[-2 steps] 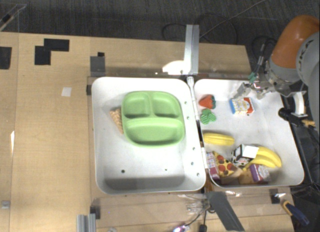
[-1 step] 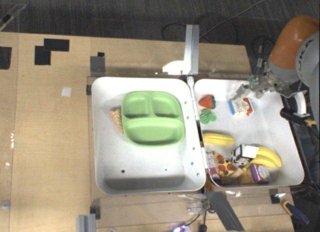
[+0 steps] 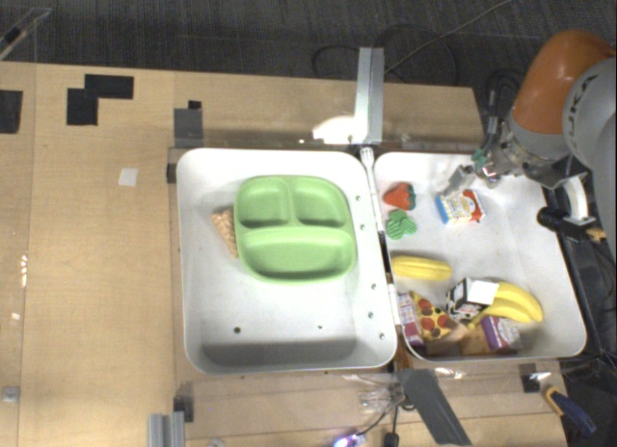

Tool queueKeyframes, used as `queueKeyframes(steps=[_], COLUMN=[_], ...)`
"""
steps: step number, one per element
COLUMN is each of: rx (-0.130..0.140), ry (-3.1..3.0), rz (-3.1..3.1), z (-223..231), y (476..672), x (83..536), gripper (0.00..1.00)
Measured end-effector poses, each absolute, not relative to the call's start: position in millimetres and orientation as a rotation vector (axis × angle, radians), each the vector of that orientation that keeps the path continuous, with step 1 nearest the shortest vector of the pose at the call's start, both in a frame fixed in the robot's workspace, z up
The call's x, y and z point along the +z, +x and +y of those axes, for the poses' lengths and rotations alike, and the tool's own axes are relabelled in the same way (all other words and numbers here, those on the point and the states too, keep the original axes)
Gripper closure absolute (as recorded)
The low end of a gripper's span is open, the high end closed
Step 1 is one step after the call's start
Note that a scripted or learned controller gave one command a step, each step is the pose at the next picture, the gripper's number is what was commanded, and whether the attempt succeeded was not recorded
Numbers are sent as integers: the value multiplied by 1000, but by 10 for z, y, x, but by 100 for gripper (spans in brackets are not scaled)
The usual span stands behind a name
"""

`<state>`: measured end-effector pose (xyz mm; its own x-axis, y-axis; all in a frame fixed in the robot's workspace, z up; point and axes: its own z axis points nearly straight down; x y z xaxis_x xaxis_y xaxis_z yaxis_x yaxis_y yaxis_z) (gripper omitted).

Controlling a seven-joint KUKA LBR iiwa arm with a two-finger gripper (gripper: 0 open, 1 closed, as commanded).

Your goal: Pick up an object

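So the claw (image 3: 465, 181) is hanging over the back of the right bin (image 3: 540, 262), up near its far wall, and honestly it's too small and blurry for us to tell how it's set or whether it's got anything.

Closest thing to it is the carton (image 3: 459, 207), a little white box with red and blue print. It's lying flat just below the claw, long axis running roughly left to right across the view with a slight tilt, right end a touch higher. We can't tell if the claw is touching it or just above it.

A bit further left we've got a strawberry (image 3: 398, 195) and a green piece (image 3: 402, 226) under it, both by the divider. Toward the front there's a banana (image 3: 420, 269) lying left to right, a second banana (image 3: 515, 302) angled down to the right, and a jumble of small packs (image 3: 445, 325) in the front corner.

The left bin (image 3: 212, 329) holds a green tray (image 3: 293, 226) with a waffle-looking thing (image 3: 225, 232) tucked at its left edge.

Both bins sit on a pale wood bench (image 3: 87, 272), with dark carpet (image 3: 241, 2) behind it.
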<state>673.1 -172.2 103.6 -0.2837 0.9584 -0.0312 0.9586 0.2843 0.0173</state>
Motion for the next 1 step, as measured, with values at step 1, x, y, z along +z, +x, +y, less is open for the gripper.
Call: queueKeyframes(steps=[1], rx=[-17], ry=[1757], rz=[2562], z=[-1676], y=[6717], x=[1038], gripper=[0])
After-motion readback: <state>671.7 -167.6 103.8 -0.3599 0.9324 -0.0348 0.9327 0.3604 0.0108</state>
